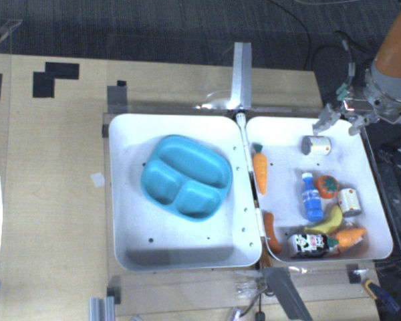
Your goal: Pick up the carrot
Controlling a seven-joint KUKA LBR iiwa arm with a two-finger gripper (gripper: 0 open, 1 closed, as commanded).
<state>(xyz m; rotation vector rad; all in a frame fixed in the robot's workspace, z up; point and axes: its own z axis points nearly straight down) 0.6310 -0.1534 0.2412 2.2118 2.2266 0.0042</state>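
Note:
The carrot [259, 172], orange with a small green top, lies lengthwise against the left wall of the right bin [286, 129]. My gripper [340, 120] hovers over the bin's far right corner, well to the right of the carrot and beyond it. Its fingers [324, 120] are spread open with nothing between them. A small white can [317, 146] lies just below the gripper.
The right bin also holds a blue bottle [312, 198], a red fruit [328, 186], a banana [327, 220], a second small can [349, 201], an orange vegetable [351, 236], a red sausage [271, 233] and a black-and-white item [310, 244]. A blue divided plate [186, 177] sits in the left bin [127, 246].

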